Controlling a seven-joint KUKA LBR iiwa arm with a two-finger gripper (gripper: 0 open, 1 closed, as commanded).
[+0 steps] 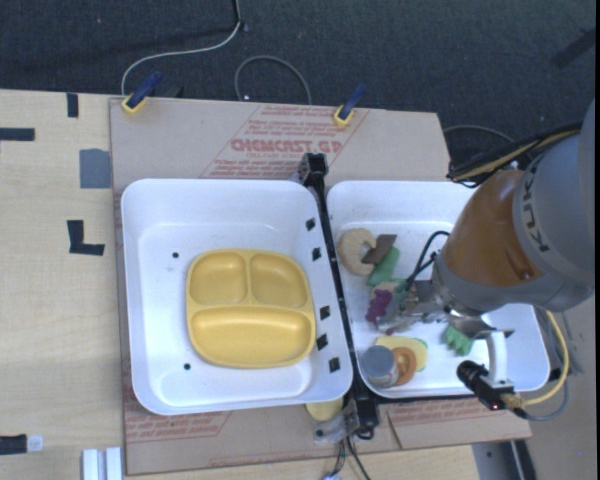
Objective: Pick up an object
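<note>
Right of centre, we see the gripper [405,306] lowered into the right bin [435,200], among small toys; whether it is wide or narrow we cannot tell. A purple object [381,304] lies touching it on the left. Above that sit a green piece [385,264] and a round tan toy [356,248]. Below the gripper stand a grey cylinder [379,364] and an orange-yellow ring [408,356]. The left bin [145,268] holds a smooth yellow divided tray [248,306], long axis horizontal.

Yellow divided plate [250,306] lies in left bin [140,268]; arm [510,238] over right bin [400,196].
</note>
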